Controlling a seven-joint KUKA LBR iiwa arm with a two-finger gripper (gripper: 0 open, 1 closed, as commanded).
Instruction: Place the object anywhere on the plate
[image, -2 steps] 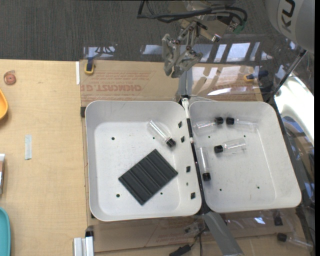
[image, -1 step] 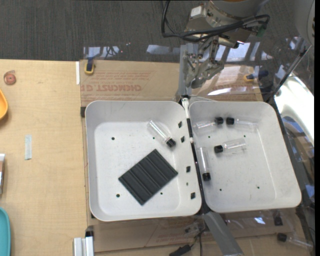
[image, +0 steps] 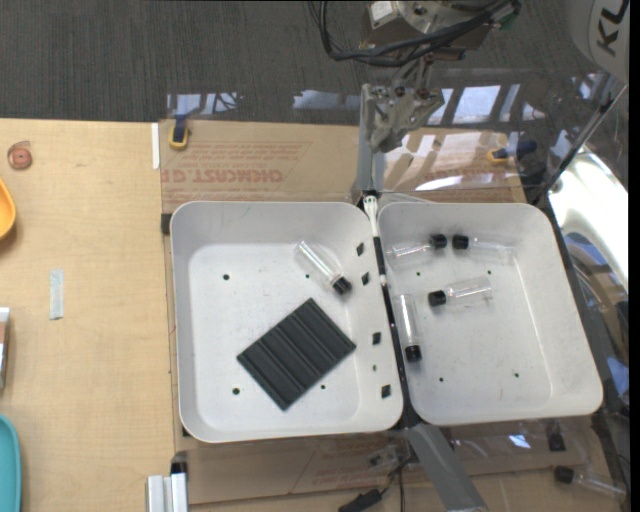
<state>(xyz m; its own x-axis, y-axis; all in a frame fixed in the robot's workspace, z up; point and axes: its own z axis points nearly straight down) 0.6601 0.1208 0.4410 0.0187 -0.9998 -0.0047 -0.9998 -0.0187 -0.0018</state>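
Observation:
A black ribbed plate (image: 297, 353) lies flat and turned at an angle in the front middle of the left bin (image: 200, 400). Just behind it a clear vial with a black cap (image: 322, 267) lies on the bin floor, apart from the plate. The right bin (image: 560, 370) holds several more clear vials with black caps: a pair near the back (image: 448, 241), one in the middle (image: 458, 295), and one along the left wall (image: 408, 328). My gripper (image: 398, 105) hangs high behind the seam between the bins, far from every vial and with nothing seen in it.
Brown cardboard (image: 260, 165) lies behind the bins. Shiny metal framing (image: 480, 110) stands at the back right. Left of the bins is a wooden bench top (image: 80, 300) with an orange item (image: 5, 212) and a teal item (image: 8, 465) at its edge.

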